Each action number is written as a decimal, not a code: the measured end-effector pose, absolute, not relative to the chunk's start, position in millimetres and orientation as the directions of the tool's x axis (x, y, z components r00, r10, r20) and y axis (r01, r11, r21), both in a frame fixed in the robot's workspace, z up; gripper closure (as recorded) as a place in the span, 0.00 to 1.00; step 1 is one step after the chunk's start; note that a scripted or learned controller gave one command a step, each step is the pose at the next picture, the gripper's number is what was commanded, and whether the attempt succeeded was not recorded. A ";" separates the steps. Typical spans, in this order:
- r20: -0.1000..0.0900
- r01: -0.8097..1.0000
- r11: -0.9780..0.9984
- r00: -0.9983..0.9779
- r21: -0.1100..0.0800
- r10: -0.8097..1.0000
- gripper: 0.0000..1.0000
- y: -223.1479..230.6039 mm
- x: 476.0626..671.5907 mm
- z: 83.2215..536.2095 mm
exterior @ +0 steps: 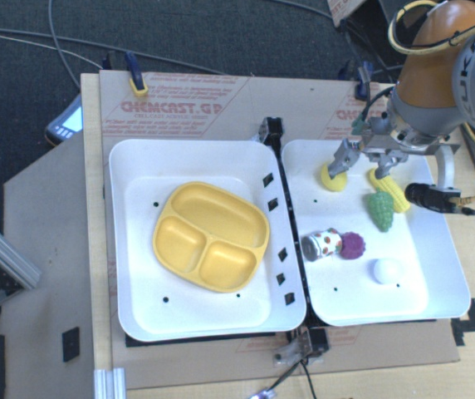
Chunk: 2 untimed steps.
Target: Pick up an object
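The arm (441, 52) enters from the right and is cut off by the frame edge; its grey and orange housing hides the far right corner of the right bin (412, 302). The gripper (360, 166) hangs over the far part of that bin with its two fingers spread apart and nothing between them. One fingertip touches or overlaps a small yellow lump (334, 179); the other lies over a yellow corn cob (391, 191). Near the cob lies a green bumpy piece (380, 209). Nearer still, by the divider, are a small patterned can (323, 243) on its side and a purple cluster (352, 245), touching. A white ball (384, 269), hard to separate from the bin floor, lies to their right. The left bin (134, 298) holds a yellow divided plate (211, 235).
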<state>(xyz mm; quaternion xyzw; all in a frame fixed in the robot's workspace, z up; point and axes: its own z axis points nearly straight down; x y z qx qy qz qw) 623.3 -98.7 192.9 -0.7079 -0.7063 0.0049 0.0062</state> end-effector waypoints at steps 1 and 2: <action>0.001 1.000 0.000 0.000 -0.001 1.000 0.00 -98.5 626.5 201.1; 0.002 1.000 -0.001 0.001 -0.007 1.000 0.00 -98.1 618.2 155.6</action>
